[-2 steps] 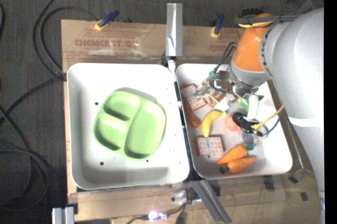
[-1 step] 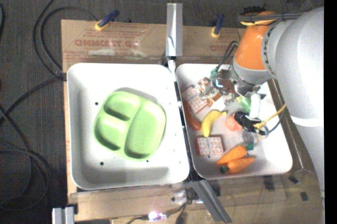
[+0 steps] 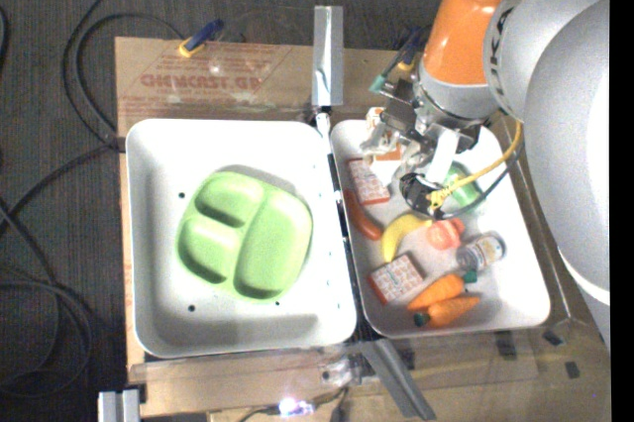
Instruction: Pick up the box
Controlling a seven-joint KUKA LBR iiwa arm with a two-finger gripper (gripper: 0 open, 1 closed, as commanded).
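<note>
Two small red-and-white boxes lie in the right bin [image 3: 530,311]. One box [image 3: 367,180] is near the bin's left wall at the back, the other box [image 3: 398,278] lies nearer the front. My gripper [image 3: 399,141] hangs over the back of the right bin, just above and right of the rear box, with its body covering what is under it. A bit of orange-and-white packaging [image 3: 377,122] peeks out at the gripper's left side.
The right bin also holds a red sausage [image 3: 363,218], a banana [image 3: 404,234], two carrots [image 3: 448,299], a small bottle [image 3: 480,252] and a green item [image 3: 462,189] with a yellow cable across it. The left bin [image 3: 149,311] holds a green divided plate [image 3: 246,234].
</note>
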